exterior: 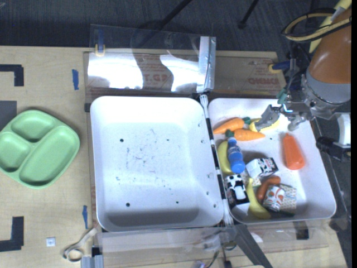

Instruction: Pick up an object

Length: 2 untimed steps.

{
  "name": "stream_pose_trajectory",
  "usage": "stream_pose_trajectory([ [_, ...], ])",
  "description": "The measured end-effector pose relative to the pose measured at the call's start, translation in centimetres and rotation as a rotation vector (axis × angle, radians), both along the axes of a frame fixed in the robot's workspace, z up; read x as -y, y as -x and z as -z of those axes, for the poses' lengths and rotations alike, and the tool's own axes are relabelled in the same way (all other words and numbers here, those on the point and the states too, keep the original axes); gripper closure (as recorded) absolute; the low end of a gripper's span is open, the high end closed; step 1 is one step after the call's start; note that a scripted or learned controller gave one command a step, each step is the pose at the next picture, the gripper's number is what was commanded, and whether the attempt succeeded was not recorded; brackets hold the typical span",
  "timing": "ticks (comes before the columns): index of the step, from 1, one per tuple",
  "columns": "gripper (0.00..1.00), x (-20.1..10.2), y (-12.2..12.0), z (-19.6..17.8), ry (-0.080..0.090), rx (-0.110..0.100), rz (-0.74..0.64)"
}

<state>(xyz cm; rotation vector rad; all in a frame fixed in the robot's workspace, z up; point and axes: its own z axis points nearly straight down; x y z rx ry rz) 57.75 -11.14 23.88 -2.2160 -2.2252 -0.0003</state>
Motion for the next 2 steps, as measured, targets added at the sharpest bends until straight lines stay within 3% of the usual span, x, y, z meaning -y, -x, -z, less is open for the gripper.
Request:
stream_pose_trajectory([
  [1,0.0,-0.2,-6.0,10.3,0.001,0.002,-0.033],
  [2,0.0,-1.2,-6.1,14.7,0.006,0.014,-0.005],
])
